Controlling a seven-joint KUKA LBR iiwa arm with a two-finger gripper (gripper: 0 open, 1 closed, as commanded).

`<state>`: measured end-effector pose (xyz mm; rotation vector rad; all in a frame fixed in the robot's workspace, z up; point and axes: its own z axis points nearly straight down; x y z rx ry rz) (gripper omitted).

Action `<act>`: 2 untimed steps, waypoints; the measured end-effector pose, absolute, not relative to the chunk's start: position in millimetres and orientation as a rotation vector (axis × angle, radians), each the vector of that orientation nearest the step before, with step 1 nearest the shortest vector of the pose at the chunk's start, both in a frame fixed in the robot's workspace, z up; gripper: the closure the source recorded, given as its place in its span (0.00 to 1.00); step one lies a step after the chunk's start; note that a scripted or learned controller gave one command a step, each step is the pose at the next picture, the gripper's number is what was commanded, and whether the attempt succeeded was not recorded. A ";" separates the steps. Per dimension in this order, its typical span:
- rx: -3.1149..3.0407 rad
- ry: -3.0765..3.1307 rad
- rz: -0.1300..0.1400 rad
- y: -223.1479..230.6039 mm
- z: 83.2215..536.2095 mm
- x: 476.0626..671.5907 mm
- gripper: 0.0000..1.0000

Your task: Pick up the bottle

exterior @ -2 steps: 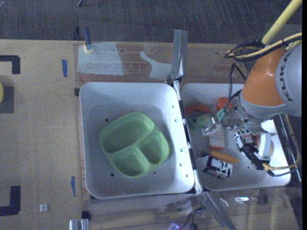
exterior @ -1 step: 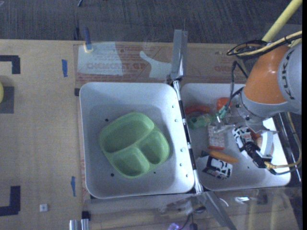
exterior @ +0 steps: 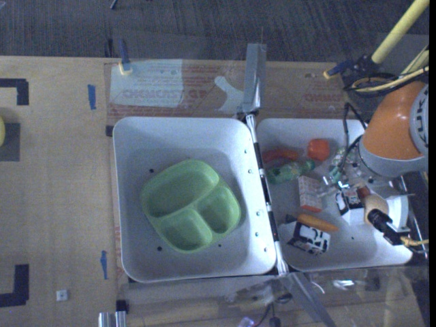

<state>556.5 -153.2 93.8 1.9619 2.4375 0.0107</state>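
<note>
A small green bottle [exterior: 289, 172] lies on its side in the right bin [exterior: 354, 256], near that bin's left wall and towards the back. My gripper [exterior: 338, 180] hangs low over the middle of the right bin, just to the right of the bottle and above a pale packet [exterior: 310, 192]. The bottle sits apart from the gripper, on the bin floor. The grey wrist and orange band [exterior: 402, 125] hide the bin's back right part.
The right bin also holds a red-orange piece [exterior: 280, 155], an orange block [exterior: 318, 148], an orange stick [exterior: 317, 222] and a black-and-white box [exterior: 310, 238]. A green divided plate [exterior: 191, 204] lies in the left bin [exterior: 129, 182]. A metal divider [exterior: 253, 87] stands between the bins.
</note>
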 end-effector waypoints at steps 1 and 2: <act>2.174 2.265 0.000 -193.7 245.5 531.6 1.00; 2.641 1.698 0.000 -223.1 395.0 573.2 1.00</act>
